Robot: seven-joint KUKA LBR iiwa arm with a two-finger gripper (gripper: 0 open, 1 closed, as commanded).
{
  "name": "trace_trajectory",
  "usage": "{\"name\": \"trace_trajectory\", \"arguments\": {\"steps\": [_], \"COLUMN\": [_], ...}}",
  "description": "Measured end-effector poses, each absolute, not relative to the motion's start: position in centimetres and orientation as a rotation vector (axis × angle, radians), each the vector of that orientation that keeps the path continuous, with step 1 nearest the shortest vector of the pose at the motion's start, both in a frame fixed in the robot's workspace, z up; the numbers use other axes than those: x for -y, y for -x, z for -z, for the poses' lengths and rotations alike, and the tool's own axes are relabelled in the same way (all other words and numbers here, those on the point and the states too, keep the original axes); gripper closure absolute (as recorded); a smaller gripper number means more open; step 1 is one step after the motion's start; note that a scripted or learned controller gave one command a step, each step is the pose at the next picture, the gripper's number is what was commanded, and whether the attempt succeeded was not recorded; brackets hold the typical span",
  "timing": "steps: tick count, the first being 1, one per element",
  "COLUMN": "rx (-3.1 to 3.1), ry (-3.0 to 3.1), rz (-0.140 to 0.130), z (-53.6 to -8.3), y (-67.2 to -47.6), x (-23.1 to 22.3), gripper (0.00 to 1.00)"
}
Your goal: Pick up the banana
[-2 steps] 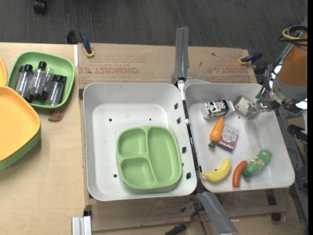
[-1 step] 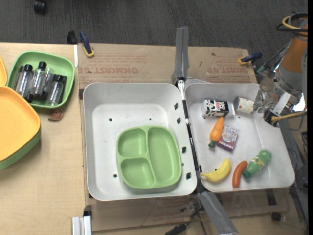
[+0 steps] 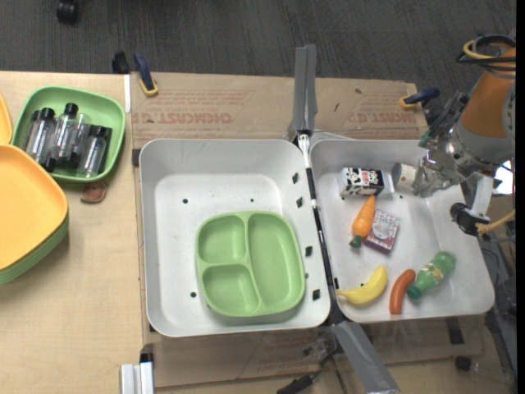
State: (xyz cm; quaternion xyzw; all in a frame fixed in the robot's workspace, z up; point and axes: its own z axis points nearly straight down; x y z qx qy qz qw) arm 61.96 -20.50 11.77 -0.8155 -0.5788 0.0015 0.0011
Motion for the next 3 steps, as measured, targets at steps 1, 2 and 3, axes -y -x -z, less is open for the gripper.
{"name": "trace_trajectory", "arguments": {"steps": [1, 2, 3], "rx": [2.280, 2.153, 2.172], "ry": [2.161, 2.290, 2.271], "rz": [-0.004, -0.002, -0.003], "z": [-33.8, -38.0, -44.1], "y": [-63.7, -66.0, -66.0], "x": [21.2, 22.1, 21.5], "gripper": [1.00, 1.00, 1.00]}}
